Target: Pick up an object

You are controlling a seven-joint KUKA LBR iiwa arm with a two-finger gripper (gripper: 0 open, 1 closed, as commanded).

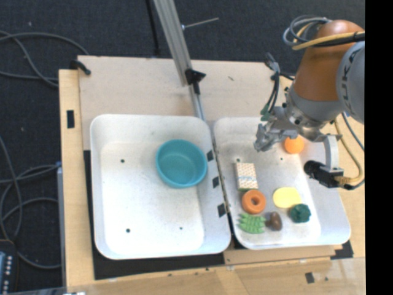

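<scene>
The right bin (325, 229) holds several small objects: a checked white block (246, 175), an orange ring (253, 201), a yellow disc (287, 196), a dark green lump (300, 212), a brown piece (274, 220), a light green ridged piece (251, 224) and an orange ball (293, 144). My gripper (265, 138) hangs over the far part of this bin, just left of the orange ball. Nothing shows between its fingers.
A teal bowl (180, 163) sits in the left bin (110, 226). A slanted metal pole (175, 35) rises from the divide between the bins. A black fitting (322, 173) on the arm hangs over the right bin's right side.
</scene>
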